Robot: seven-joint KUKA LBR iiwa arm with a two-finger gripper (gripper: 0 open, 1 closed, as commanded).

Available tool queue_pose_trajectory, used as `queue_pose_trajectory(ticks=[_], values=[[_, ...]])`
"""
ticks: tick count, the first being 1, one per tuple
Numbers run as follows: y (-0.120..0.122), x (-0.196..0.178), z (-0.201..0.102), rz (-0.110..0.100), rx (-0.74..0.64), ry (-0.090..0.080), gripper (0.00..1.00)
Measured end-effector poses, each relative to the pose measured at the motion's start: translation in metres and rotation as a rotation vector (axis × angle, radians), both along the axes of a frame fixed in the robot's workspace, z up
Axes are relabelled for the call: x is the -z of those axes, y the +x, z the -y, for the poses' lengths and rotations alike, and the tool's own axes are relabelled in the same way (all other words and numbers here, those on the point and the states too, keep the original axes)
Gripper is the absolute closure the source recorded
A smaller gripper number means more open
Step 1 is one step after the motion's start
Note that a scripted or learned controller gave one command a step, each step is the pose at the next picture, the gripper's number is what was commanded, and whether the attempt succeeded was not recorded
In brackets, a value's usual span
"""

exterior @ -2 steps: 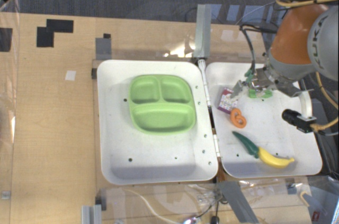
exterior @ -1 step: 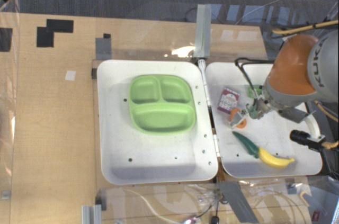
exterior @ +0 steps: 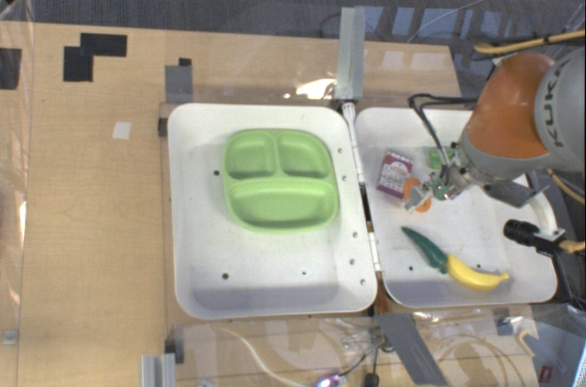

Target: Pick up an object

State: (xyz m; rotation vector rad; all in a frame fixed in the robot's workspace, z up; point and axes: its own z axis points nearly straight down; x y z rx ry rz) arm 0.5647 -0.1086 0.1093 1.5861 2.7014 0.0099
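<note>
End effector (exterior: pixel 438 187) is down in the right bin (exterior: pixel 513 284), touching a small orange object (exterior: pixel 420 202); can't tell its state. Purple packet (exterior: pixel 395 174) sits just left.

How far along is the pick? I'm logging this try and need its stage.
Done: the gripper is down in the right bin, beside the small orange object and the pink packet. In hand: nothing visibly held. Left: grasping and lifting; the banana and green item lie untouched.
</note>
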Motion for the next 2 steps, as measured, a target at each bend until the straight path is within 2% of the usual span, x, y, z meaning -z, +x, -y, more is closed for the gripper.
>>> queue_pose_trajectory(ticks=[1, 2], values=[[0.002, -0.012, -0.001, 0.007, -0.001, 0.0, 1.0], [0.048, -0.077, -0.066, -0.004, 0.092, 0.0, 1.0]])
